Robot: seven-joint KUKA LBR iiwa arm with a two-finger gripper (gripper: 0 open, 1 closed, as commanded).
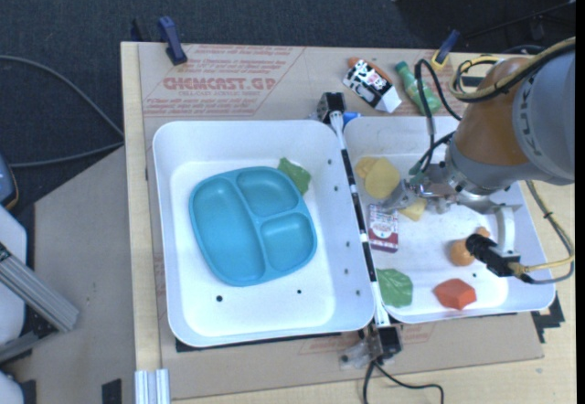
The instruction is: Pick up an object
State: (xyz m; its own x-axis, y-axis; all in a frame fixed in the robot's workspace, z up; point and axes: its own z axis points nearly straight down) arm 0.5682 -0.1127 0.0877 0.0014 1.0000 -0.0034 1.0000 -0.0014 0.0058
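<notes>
- The arm (521, 119) reaches in from the right over the right bin (439, 132), and its grey body and orange band cover much of that bin's far right part.
- The gripper (422, 194) sits low in the right bin, just beside a large yellow object (377, 177); whether its claw is released or clenched cannot be told, since the wrist hides it from above.
- A small pale yellow piece (413, 209) lies right at the gripper's tip, partly covered, so contact is unclear.
- A red-and-white packet (383, 228) lies near the bin's left wall, its print too small to read.
- An orange ball (460, 252) is partly hidden behind a black part of the arm's tooling (489, 254).
- A red block (454, 293) and a green leafy piece (395, 286) rest near the front wall, apart from each other.
- The left bin (183, 155) holds a blue divided plate (253, 224); a green object (294, 175) peeks out at the plate's far right edge.
- A black-and-white object (370, 84) lies on the bench behind the bins.
</notes>
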